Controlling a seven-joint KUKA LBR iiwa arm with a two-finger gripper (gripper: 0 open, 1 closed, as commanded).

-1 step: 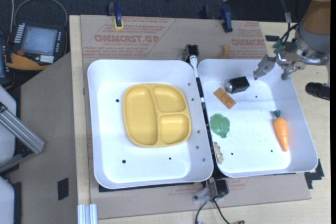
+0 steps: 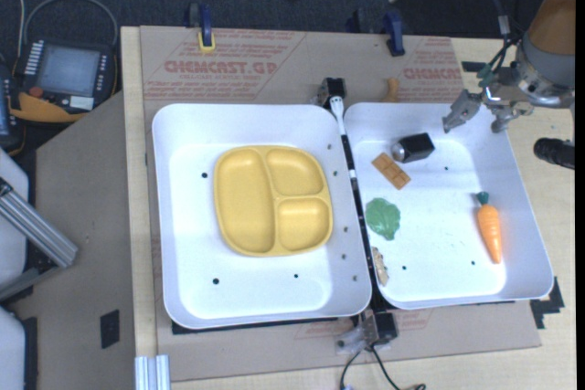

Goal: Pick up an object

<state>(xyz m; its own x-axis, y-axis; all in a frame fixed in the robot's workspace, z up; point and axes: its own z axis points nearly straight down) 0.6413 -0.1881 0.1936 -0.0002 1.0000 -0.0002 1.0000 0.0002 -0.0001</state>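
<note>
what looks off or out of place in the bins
A small brown scrap sits wedged at the right bin's left rim, apart from the other items. The black object lies tilted. Nothing looks spilled or broken.

We see a yellow divided plate (image 2: 272, 199) lying in the left bin (image 2: 183, 279), a handheld control pendant (image 2: 69, 73) far left off the bench, and two blue clamps (image 2: 203, 21) on the cardboard's far edge.
</note>
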